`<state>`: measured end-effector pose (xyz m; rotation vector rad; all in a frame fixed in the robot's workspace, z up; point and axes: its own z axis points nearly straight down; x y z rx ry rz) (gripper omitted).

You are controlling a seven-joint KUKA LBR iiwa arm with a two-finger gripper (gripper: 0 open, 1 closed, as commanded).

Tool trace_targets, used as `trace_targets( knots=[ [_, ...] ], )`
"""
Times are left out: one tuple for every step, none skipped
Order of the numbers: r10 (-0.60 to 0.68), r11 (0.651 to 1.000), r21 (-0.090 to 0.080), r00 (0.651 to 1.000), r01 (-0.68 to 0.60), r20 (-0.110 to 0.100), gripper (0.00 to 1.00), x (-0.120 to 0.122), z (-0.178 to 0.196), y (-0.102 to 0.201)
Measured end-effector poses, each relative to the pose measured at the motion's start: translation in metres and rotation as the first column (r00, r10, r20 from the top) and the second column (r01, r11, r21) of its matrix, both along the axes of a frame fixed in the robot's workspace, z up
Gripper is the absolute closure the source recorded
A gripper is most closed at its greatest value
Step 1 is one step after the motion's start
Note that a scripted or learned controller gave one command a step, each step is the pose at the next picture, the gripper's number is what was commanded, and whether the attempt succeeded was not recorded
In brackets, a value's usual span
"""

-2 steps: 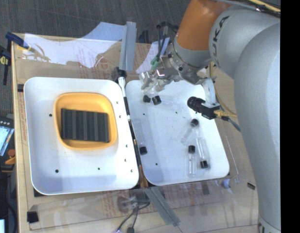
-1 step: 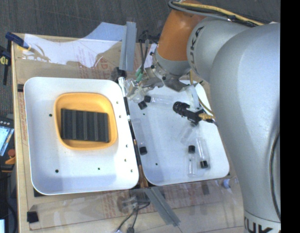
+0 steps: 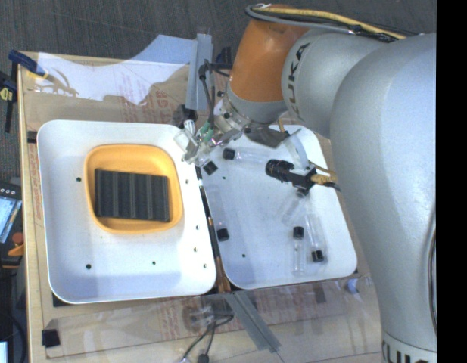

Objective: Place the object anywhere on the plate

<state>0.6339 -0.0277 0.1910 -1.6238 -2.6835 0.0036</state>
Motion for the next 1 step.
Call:
trace_targets(
  knots=[
    [0.267, 0.964, -0.001, 0.964, -0.267, 0.006, 1.0, 0.0174, 0.012, 0.0309]
  ],
)
